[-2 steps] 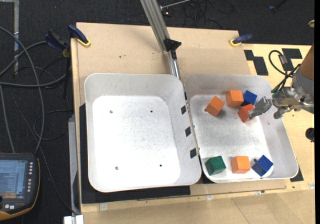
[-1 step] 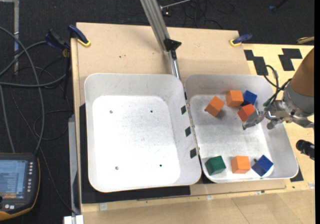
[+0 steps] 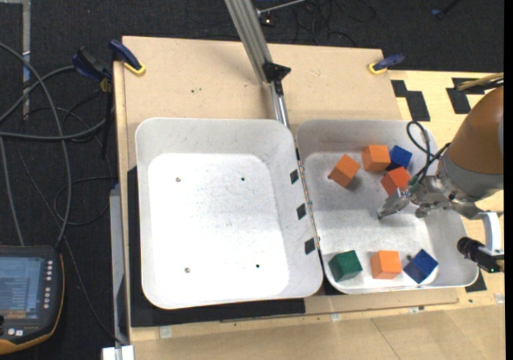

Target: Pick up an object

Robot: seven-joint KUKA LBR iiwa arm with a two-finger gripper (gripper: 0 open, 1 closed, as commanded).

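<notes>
Nearest the camera sit a green cube (image 3: 345, 264), orange cube (image 3: 386, 264) and blue cube (image 3: 421, 265) in the right bin (image 3: 321, 190). Fingers (image 3: 390, 208) hover parted, holding nothing. Cubes look light, rigid; grip flat opposite faces.

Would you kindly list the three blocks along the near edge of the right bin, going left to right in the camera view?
green block → orange block → blue block
</notes>
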